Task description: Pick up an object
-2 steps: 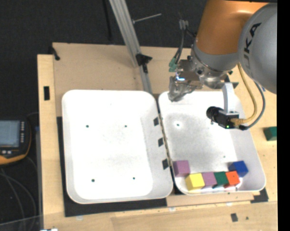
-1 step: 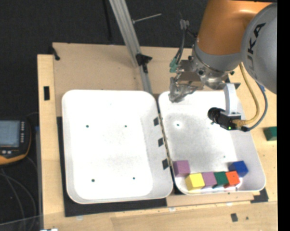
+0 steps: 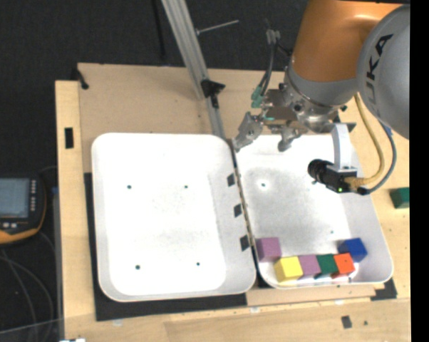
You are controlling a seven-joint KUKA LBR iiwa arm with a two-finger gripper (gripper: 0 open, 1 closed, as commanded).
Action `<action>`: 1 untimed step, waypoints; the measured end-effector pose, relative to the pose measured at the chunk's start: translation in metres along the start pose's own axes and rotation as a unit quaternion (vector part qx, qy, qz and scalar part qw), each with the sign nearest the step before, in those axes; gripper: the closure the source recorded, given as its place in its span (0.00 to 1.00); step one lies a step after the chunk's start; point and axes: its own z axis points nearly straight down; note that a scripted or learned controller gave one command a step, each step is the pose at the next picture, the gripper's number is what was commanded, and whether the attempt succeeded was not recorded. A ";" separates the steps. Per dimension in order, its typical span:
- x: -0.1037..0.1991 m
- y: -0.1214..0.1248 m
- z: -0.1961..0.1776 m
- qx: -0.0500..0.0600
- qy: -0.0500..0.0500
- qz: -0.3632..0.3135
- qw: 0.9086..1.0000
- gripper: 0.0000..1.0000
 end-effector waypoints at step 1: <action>0.032 -0.068 0.035 0.004 0.001 0.001 1.000 0.00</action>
